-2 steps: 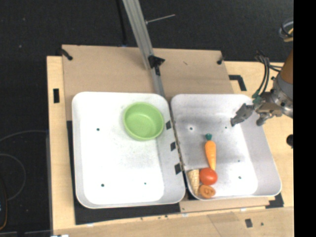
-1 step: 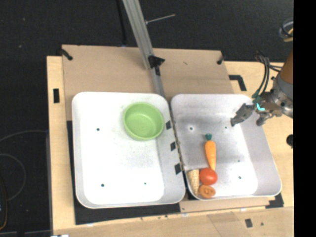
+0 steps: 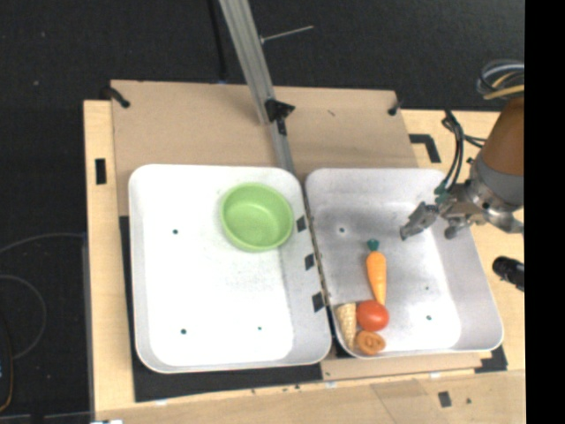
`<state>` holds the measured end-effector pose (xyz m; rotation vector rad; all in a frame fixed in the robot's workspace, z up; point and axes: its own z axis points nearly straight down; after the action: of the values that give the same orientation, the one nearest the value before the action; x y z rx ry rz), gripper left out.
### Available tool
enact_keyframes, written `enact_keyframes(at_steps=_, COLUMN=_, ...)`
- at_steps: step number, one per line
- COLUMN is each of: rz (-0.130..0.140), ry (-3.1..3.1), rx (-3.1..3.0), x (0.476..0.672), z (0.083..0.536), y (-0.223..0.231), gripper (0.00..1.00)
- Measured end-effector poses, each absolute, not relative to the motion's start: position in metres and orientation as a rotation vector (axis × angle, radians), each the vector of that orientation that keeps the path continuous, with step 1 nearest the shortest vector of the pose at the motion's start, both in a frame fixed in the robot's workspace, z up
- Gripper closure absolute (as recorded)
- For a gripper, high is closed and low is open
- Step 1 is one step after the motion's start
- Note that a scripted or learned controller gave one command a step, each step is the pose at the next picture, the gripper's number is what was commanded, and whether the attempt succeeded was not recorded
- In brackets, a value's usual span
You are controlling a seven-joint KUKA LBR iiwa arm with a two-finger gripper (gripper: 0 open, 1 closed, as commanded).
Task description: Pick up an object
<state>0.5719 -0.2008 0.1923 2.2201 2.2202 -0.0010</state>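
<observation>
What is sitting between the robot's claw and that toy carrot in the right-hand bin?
Nothing visible. The gripper hangs above the right bin, up and to the right of the carrot, with bare white floor between. The tomato touches the carrot's far tip, away from the gripper.

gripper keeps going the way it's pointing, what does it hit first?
Likely bare floor of the right bin: the gripper points down-left, seemingly passing above the carrot. Height is unclear from this view.

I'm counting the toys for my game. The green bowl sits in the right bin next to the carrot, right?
Not quite. The green bowl sits in the left bin, by itself. The carrot lies in the right bin near the tomato. The camera view shows this.
</observation>
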Motion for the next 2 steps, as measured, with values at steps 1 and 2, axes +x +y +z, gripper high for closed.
enact_keyframes(at_steps=1, rz=-0.005, ry=2.221, rx=2.224, x=0.578, z=0.132, y=-0.204, gripper=0.0)
enact_keyframes(at_steps=2, rz=-0.004, ry=2.219, rx=2.224, x=0.578, z=0.099, y=-0.205, gripper=0.0)
